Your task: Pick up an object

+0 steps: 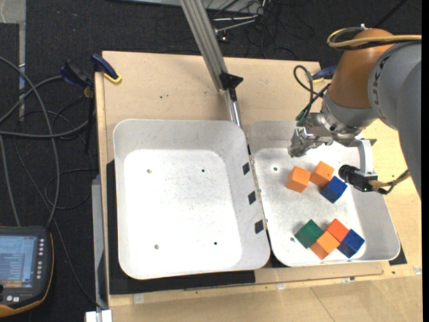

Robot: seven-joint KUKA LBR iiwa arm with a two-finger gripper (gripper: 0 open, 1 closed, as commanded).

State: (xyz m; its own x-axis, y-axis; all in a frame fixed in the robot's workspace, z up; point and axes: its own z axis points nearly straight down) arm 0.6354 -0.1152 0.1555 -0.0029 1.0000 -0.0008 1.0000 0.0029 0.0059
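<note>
**Blocks in the right bin, none taken up**

Blocks are your stock for this pick; listed left to right, each placed against the gripper (299, 146).

1. Left bin (134, 180): well to the gripper's left, nothing to collect from it.
2. Right bin (382, 247): the gripper hangs over its far left part, near the divider between the bins.
3. Orange block (299, 179): just below the gripper and nearest to it, apart from it. Likely your pick.
4. Second orange block (322, 172): below and to the right, close beside item 3.
5. Blue block (333, 189): lower right again, touching or nearly touching item 4.
6. Cluster at the bin's near edge, well below the gripper: green block (309, 233), two more orange ones and another blue, packed together.

Gripper state: you cannot tell from this angle whether it is spread or closed; nothing is seen held in it.

Risks, as a judgement: items 3 to 5 sit crowded, so a descent slightly off centre could land on an edge and push a block aside, or nudge its neighbour. The cluster looks worse, with little room to get around any one block.
</note>
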